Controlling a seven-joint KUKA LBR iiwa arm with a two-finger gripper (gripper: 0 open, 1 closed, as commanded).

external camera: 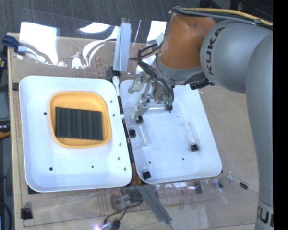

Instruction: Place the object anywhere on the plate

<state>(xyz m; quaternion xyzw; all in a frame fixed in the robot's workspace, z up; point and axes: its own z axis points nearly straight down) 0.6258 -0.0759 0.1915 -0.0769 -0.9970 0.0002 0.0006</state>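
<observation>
Nearest, in the front-left corner of the right bin (175,164): a small black piece (146,172), lying well apart from the tool.

A little further back, on the same bin's floor: a clear tube (190,132) with a black cap at its near end, lying right of centre, nearer the camera than the gripper (153,112) and to its right, not touching it. Level with it, beside the bin's left wall: a second clear tube (143,134), slim and hard to make out, with a dark bit just to its left; just nearer than the gripper's left fingertip, contact impossible to judge.

Across the divide, in the left bin (38,162): the yellow plate (77,98), carrying a dark ridged insert (79,123) and well apart from both tubes.

Further back, over the rear-left part of the right bin: the gripper, fingers spread, nothing clearly gripped between them. A pale line between the tips, too faint to identify.

Furthest, reaching in from the right: the grey arm (240,51) with its orange band (182,37).
</observation>
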